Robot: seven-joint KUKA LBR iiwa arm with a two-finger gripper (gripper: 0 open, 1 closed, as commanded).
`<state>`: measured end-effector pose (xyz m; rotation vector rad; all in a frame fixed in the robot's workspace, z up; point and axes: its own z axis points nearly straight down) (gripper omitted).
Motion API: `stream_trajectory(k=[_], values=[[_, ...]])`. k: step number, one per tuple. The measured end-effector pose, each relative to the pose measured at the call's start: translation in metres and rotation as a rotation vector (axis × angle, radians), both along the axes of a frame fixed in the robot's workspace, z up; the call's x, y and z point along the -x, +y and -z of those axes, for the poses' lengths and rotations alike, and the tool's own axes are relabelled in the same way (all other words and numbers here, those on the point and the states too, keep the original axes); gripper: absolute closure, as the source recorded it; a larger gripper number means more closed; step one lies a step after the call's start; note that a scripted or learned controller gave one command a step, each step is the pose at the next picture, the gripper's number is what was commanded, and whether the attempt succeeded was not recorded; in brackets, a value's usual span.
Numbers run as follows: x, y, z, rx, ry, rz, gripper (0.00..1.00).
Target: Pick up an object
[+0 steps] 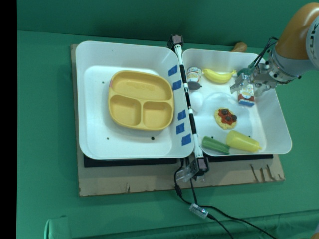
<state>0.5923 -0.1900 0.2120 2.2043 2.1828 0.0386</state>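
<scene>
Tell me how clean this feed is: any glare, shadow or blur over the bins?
Camera view: even, soft light, with only faint shadows under the yellow divided plate and the banana. The white bin walls are bright, with little surface detail. The gripper and the small carton at it look soft, their edges hard to separate. The yellow pepper is sharp enough.

Both white bins (99,59) look like glossy moulded plastic, smooth. Yellow divided tray (141,100), well left of the gripper (247,81): smooth plastic, soft sheen. Banana (217,75) just left of the gripper, yellow pepper (242,141) and green cucumber (215,145) below it: shiny toy plastic. Base board (149,183) is matt brown cardboard, rough edges. Green backdrop (40,133): matt cloth. Gripper looks metallic grey.
</scene>
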Motion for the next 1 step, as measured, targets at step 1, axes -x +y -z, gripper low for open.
stream_trajectory(k=[1], values=[[-0.0139, -0.0024, 0.0152, 0.006, 0.01, -0.004, 0.0]])
